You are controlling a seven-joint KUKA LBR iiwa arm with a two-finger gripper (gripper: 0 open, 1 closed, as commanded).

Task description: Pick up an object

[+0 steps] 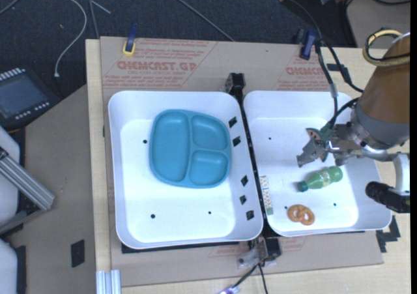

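Hovering open and empty, gripper (315,149) just above green bottle (321,178) lying in right bin (280,117); probably light, stiff, smooth and rolling easily, so best taken across the middle.

The desk (195,64) is a tan board with red lettering printed along its 12 o'clock edge. Two shallow white bins sit directly on it, side by side and touching: the left bin (130,208) toward 9 o'clock, the right bin (280,113) toward 3 o'clock. A blue clamp (131,40) grips the 11 o'clock edge, and another blue clamp (307,43) grips the 1 o'clock edge.
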